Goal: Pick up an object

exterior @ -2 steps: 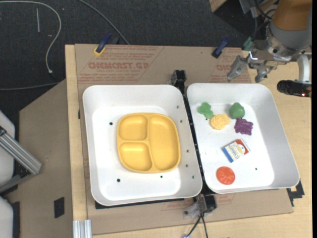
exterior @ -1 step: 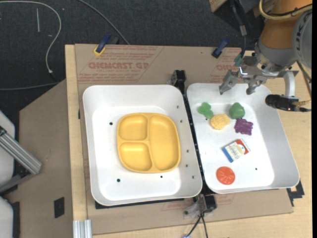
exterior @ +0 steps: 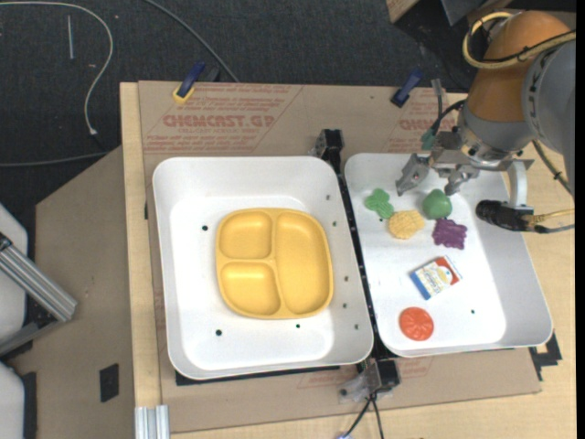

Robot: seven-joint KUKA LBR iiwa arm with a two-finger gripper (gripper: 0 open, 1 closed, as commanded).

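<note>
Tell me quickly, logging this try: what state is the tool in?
Tool: open, fingers spread above the right white bin, holding nothing, a small green toy just below it.

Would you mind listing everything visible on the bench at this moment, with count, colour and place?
left bin: 1, white, left half of the bench
divided plate: 1, yellow, three compartments, middle of the left bin
right bin: 1, white, beside the left bin
leafy toy: 1, green, upper left of the right bin
round toy: 1, dark green, just below the gripper
corn-like toy: 1, yellow, between the two green toys, slightly nearer the camera
grape-like toy: 1, purple, right of the corn-like toy
small box: 1, white with blue and red, middle of the right bin
disc: 1, red-orange, near edge of the right bin
clamps: 2, blue, far edge of the board
arm: 1, grey with orange band, from the right
gripper: 1, over the far end of the right bin
</note>
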